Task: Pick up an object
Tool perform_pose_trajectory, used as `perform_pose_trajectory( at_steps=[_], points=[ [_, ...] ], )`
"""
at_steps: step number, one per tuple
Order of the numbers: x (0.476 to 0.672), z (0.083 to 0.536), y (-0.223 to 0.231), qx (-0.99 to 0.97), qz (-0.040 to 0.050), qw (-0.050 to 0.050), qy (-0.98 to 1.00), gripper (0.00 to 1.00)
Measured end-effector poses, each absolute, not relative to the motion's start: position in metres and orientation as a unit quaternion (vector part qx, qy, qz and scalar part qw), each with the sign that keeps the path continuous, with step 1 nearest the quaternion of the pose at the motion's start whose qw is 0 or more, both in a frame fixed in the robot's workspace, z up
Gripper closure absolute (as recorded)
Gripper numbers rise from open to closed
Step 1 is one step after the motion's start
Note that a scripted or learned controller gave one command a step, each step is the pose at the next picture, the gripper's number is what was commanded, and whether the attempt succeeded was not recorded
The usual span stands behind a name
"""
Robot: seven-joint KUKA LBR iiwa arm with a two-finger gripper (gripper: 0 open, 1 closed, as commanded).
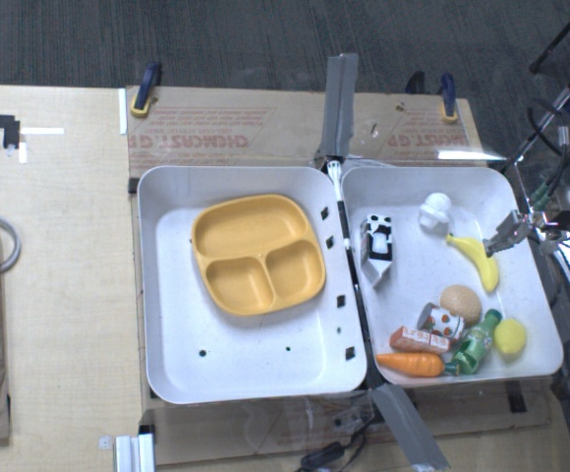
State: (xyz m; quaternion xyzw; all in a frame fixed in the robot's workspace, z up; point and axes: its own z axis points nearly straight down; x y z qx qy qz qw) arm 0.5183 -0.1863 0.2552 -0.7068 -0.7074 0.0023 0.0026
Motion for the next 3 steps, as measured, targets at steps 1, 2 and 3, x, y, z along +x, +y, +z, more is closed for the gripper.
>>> perform_pose_trajectory(
  at_steps=[1, 2, 3],
  points=[
    [0.562, 0.141, -0.223, -0.638, 0.0012, 0.002, -0.77, 0.0],
    [0.588, 0.09, -0.214, -0.645, -0.0035, 0.003, -0.764, 0.0],
    [0.587, 0.096, -0.217, -0.646, -0.0007, 0.003, -0.763, 1.0]
  ],
)
